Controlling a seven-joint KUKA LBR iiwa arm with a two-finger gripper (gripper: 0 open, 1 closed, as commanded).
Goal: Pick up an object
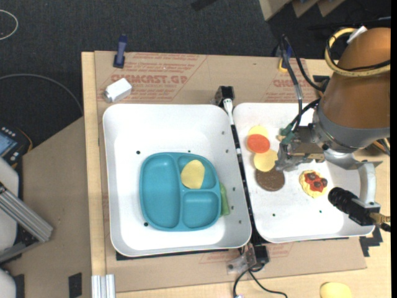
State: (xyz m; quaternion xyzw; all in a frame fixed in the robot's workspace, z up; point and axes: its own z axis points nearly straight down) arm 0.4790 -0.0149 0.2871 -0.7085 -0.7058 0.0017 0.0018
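Observation:
In the right bin lie several small food pieces: an orange disc over a yellow piece, another yellow piece, a brown round piece and a yellow pizza-like piece with red spots. My gripper hangs low over the right bin, just right of the lower yellow piece and above the brown one. The wrist body hides its fingertips. In the left bin a teal divided tray holds a pale yellow piece.
A green item sticks out at the teal tray's right edge. The bins rest on a cardboard sheet with a white block and a blue clip at its back left. The arm's orange band looms over the right bin's far side.

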